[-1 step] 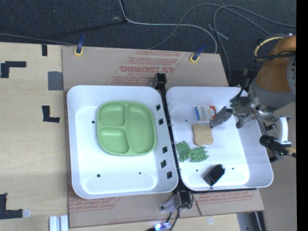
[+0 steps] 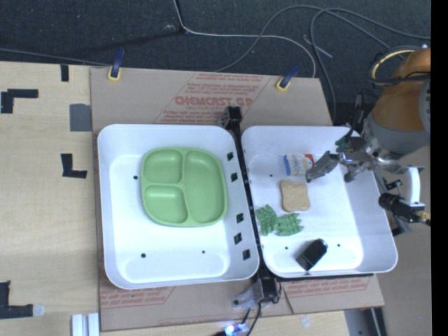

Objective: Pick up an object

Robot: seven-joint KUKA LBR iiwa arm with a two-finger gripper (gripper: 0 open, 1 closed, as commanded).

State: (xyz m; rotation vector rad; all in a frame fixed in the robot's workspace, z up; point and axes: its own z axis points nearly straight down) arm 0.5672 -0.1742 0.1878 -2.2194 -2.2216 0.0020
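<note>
While my claw [image 2: 334, 164] hangs spread wide and holding nothing at right of frame, the right bin [image 2: 364, 215] holds four objects: one packet [image 2: 297, 164], one tan slab [image 2: 295, 195], one green sprig [image 2: 278, 221], one black block [image 2: 311, 253].

Tray [image 2: 184, 187] in left bin [image 2: 115, 208], bread [image 2: 295, 195] in right bin [image 2: 367, 247]

Wood bench [image 2: 42, 208] w/ cardboard sheet [image 2: 210, 93], dark carpet [image 2: 84, 12] behind.
</note>
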